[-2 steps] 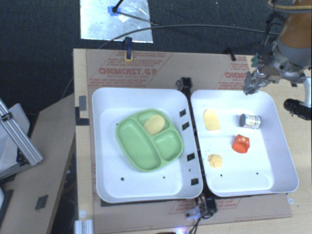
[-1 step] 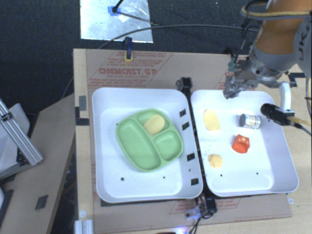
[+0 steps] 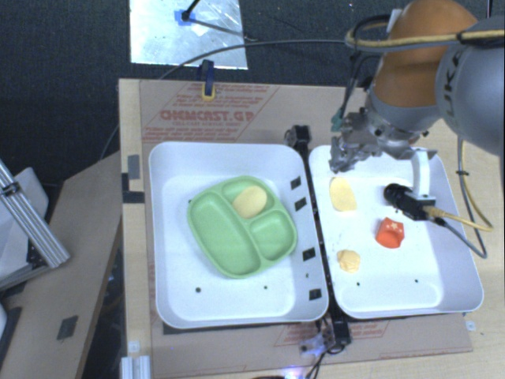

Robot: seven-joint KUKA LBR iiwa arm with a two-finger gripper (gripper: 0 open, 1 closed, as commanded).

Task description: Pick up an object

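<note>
Gripper (image 3: 344,163): opening cannot be told; poised just above pale yellow piece (image 3: 342,194); likely light, soft; grasp across narrow sides.

- You have two bins side by side: the left bin (image 3: 170,290) holds a tray (image 3: 229,247).
- A lump (image 3: 251,201) sits in the tray's upper compartment.
- In the right bin (image 3: 442,287), a slab (image 3: 342,194) lies nearest the tray.
- A small piece (image 3: 349,260) lies in front of the slab.
- A block (image 3: 390,232) lies right of both.
- The gripper (image 3: 343,158) hangs just behind the slab.
</note>
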